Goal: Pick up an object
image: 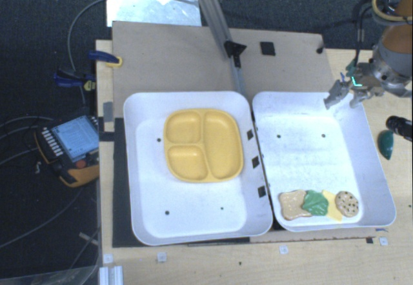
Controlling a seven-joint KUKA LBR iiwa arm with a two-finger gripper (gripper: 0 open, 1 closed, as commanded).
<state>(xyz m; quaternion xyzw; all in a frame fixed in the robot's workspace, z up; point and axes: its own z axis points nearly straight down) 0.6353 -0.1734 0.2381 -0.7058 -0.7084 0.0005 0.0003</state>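
Note:
My gripper (pixel 346 97) hangs over the far right corner of the right bin (pixel 310 148), with its two grey fingers spread apart and nothing between them. At the bin's near edge lies a row of small food pieces: a tan toast slice (pixel 293 204), a green leafy piece (pixel 315 202), a thin yellow slice (pixel 332 207) and a round speckled cookie (pixel 347 203). They lie far from the gripper, toward the front of the bin.
The left bin (pixel 148 213) holds a yellow divided plate (pixel 203 145). A teal object (pixel 386 144) lies on the bench just right of the right bin. A slanted metal pole (pixel 213 6) crosses the back.

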